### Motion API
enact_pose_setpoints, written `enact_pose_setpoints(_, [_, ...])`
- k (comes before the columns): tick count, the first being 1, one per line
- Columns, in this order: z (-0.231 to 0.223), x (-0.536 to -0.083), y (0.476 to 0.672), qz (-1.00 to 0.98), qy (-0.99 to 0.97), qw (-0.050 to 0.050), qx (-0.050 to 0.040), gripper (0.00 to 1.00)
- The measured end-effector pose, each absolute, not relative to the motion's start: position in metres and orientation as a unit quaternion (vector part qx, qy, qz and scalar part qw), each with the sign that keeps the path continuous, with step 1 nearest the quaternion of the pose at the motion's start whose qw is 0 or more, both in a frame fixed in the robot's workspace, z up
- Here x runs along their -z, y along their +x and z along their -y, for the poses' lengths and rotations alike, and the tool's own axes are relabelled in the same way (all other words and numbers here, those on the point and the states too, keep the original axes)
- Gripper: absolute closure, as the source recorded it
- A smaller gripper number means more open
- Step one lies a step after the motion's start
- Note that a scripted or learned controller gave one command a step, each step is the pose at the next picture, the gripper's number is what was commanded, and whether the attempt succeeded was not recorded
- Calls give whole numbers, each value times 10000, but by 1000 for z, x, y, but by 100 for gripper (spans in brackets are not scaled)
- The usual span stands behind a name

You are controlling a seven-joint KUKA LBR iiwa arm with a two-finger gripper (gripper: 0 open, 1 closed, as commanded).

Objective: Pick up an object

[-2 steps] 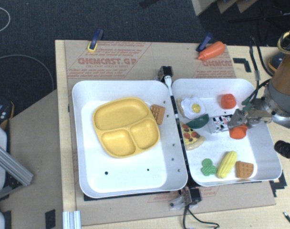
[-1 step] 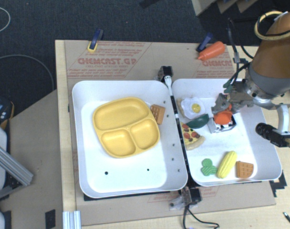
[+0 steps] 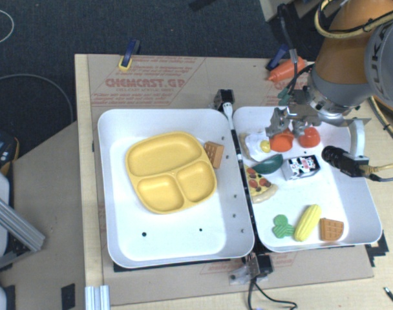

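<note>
The bench (image 3: 151, 82) is a tan board on dark carpet, carrying two shallow glossy white bins. The left bin (image 3: 119, 225) holds a yellow three-compartment plate (image 3: 170, 172) and a waffle piece (image 3: 214, 153) near its right wall. The gripper (image 3: 287, 129) hangs over the right bin's (image 3: 358, 205) far edge above red toys (image 3: 293, 139); its spread cannot be determined. Corn (image 3: 308, 222), a green toy (image 3: 282, 226) and a pizza slice (image 3: 258, 183) lie nearer.
</note>
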State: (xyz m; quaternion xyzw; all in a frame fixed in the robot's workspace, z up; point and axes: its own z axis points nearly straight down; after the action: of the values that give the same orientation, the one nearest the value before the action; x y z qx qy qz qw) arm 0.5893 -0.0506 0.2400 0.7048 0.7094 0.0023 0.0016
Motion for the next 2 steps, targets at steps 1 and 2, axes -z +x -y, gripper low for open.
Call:
enact_pose_setpoints(1, [-1,-233,619,-7093,7049,11,-18,100])
enact_pose_setpoints(2, [-43,-233,658,-7087,7055,18,-23,100])
